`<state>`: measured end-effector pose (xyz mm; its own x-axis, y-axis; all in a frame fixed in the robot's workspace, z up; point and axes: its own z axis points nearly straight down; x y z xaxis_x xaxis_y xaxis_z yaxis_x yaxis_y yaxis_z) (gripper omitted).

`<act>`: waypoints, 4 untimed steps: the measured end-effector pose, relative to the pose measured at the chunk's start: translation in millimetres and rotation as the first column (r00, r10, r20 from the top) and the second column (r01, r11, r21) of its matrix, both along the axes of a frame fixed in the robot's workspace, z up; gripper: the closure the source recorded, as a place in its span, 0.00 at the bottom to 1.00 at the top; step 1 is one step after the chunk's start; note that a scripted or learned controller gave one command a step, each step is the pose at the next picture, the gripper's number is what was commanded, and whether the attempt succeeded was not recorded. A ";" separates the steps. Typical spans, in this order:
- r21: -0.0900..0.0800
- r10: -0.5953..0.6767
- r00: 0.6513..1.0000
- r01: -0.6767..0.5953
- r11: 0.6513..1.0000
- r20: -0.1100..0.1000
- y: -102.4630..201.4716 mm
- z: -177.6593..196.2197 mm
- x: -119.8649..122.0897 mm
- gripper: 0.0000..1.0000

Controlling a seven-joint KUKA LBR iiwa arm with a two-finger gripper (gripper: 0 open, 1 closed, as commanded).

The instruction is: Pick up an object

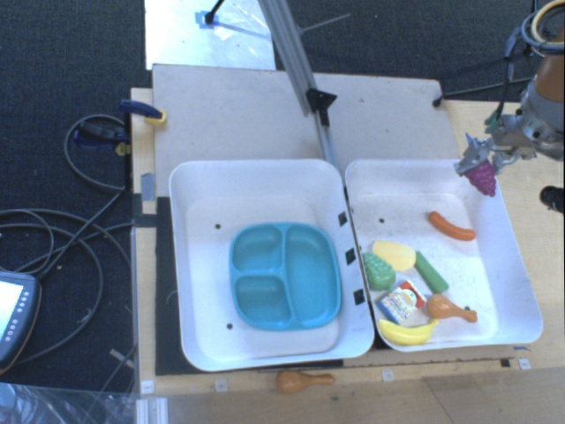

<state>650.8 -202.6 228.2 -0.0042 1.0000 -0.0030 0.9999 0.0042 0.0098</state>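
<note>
On the worktop [291, 113], the left bin [190, 237] held a blue divided tray [285, 276]. An orange drumstick toy [305, 380] lay outside the bins, on the worktop's front edge. In the right bin [521, 299] lay a yellow lemon [394, 255], a green vegetable [380, 274], a green pickle [432, 273], a small carton [399, 304], a banana [407, 331], another drumstick [450, 308] and an orange sausage [452, 227]. At that bin's far right corner, the end effector [478, 161] was pinching a purple bunch of grapes [482, 178], lifted clear of the other toys.
</note>
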 end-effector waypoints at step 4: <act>0.006 0.008 1.000 -0.008 1.000 -0.010 166.9 7.1 -63.1 1.00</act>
<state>587.7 -35.7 235.3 -0.0118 0.9999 0.0033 0.9999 0.0118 0.0000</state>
